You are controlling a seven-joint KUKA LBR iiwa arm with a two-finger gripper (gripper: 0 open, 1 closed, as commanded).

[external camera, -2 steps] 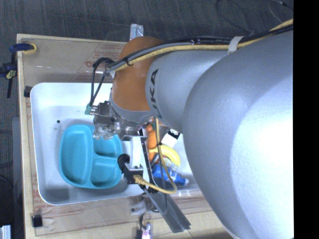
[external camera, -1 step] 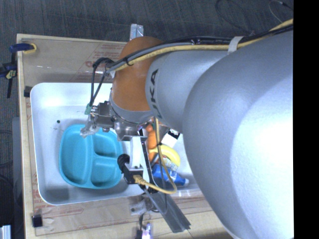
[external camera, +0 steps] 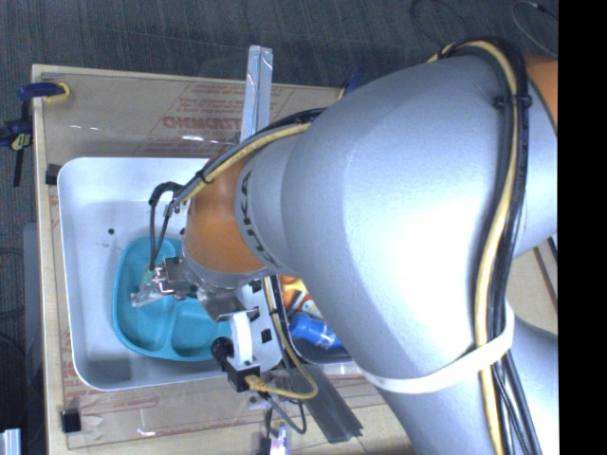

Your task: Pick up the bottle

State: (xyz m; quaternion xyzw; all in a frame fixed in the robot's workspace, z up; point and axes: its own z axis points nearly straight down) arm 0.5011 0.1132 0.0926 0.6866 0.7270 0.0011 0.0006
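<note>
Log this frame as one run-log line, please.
arm: over left bin | gripper: above blue dish | bottle: unidentified | grasp: none seen

Robotics lab: KUKA arm (external camera: 398,226) over bench (external camera: 142,112) w/ white bin (external camera: 81,254), clamps (external camera: 38,91), loose cabling.

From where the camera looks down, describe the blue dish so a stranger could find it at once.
Start at the left white bin, the one under the arm's orange band. The blue dish lies on its floor toward the near right side, with the gripper low over it. It is a broad, shallow, bright turquoise shape, unlike the smaller darker blue and orange items glimpsed in the neighbouring bin.
</note>
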